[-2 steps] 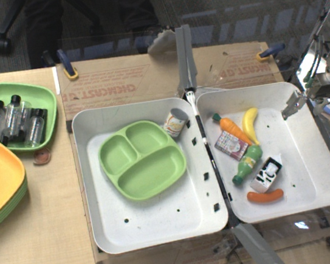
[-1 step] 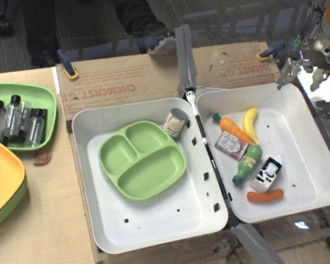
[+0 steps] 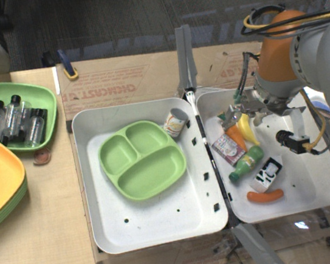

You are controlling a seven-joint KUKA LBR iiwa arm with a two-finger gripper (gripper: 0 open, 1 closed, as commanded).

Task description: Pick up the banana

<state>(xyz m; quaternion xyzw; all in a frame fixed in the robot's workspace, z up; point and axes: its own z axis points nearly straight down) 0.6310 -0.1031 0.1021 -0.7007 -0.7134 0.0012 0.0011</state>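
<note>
Where the fingers point(image 3: 237, 115) reach, the banana point(image 3: 247, 129) lies.

Your gripper point(image 3: 236, 114) sits low in the right bin point(image 3: 321, 188) — right over the banana point(image 3: 247, 129), beside a carrot point(image 3: 237, 136) — grasp unconfirmed.

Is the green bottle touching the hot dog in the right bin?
Apart. The camera view shows bare white bin floor between the green bottle and the hot dog, which lies nearer the bin's front edge.
</note>
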